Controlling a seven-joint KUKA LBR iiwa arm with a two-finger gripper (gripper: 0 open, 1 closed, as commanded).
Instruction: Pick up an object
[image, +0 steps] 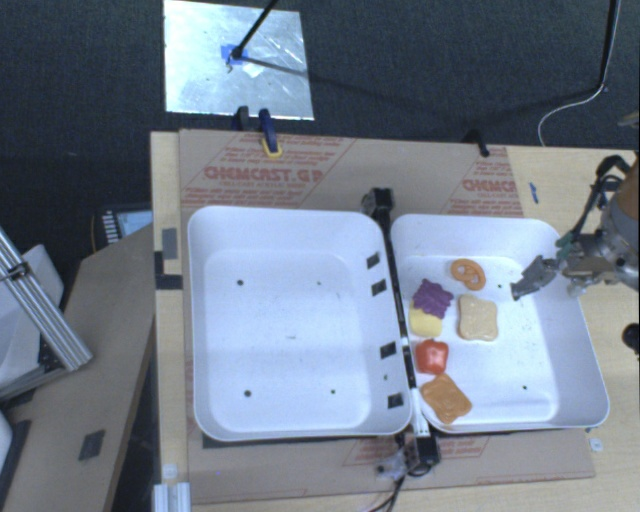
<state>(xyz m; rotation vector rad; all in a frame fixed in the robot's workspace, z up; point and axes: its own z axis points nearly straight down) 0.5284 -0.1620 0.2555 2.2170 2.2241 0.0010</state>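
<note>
While I watch from above, gripper (528, 282) at the frame's right over the right bin (570, 380), whether its fingers are apart I cannot tell, pretzel (466, 272) and bread slice (477, 318) just left of it, left bin (290, 320) open room.

Two white bins (290, 225); five toy foods: pretzel (466, 273), grapes (432, 296), bread slice (478, 319), tomato (432, 356), toast (446, 398).

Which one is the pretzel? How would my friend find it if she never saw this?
Look in the right white bin, where a cluster of toy foods lies near the divider. The pretzel is the one farthest toward the back, just above the pale toast slice. It alone is a small orange-brown ring with holes through it.
</note>
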